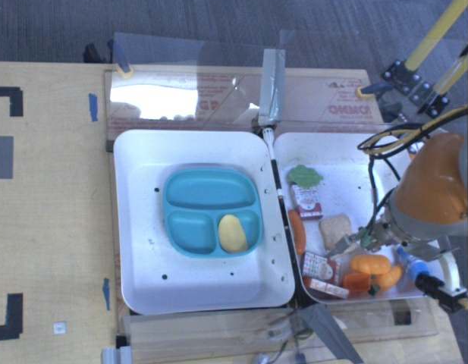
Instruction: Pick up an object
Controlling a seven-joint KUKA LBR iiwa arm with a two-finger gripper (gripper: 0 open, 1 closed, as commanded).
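Down at the five o'clock corner of the bench (pixel 44 203), we see the end effector (pixel 364 239) lowered into the right bin (pixel 325 146), its tips among a crowd of small things; we cannot tell how wide it stands or whether anything sits between its tips. Any item here could serve as the task's thing, and the likeliest, in our judgement, is the tan sponge-like block (pixel 336 228) just at nine o'clock of the tips, or the orange toy (pixel 370 265) just at six o'clock of them.

What could go wrong, we think: the pieces lie touching or nearly so, and a closing grasp might catch an edge, nudge a neighbour, or come up with nothing. A flat red-and-white packet (pixel 317 265) at seven o'clock looks hard to lift. A carrot (pixel 297 233) lies along the bin's left wall, a second packet (pixel 306 201) and a green piece (pixel 304 176) sit toward eleven o'clock.

Across the divider, the left bin (pixel 135 226) holds a blue compartment tray (pixel 209 190) with a yellow lemon-like object (pixel 232 233) in its lower right section, well apart from the arm
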